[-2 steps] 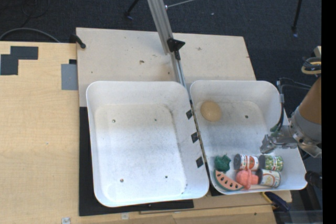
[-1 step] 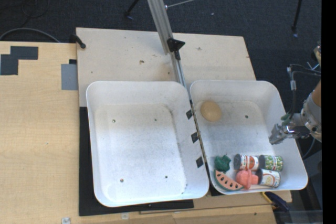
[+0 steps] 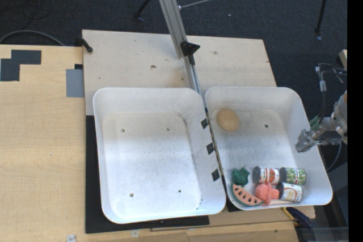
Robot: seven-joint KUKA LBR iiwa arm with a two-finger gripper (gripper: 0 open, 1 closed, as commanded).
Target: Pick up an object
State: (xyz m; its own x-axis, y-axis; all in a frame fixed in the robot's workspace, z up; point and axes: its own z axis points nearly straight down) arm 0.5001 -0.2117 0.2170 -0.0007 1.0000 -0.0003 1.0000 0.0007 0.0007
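The right bin (image 3: pixel 283 96) contains a round tan ball (image 3: pixel 228 120) lying alone near its far left corner. Along the near edge lie a green toy (image 3: pixel 240 175), a watermelon slice (image 3: pixel 248 195) with its red face up, a pink toy (image 3: pixel 266 192), and three small cans (image 3: pixel 283 176) on their sides, clustered and touching.

Hand (image 3: pixel 305 140) at the right bin's (image 3: pixel 283 94) edge, toys (image 3: pixel 271 183) clustered inside.
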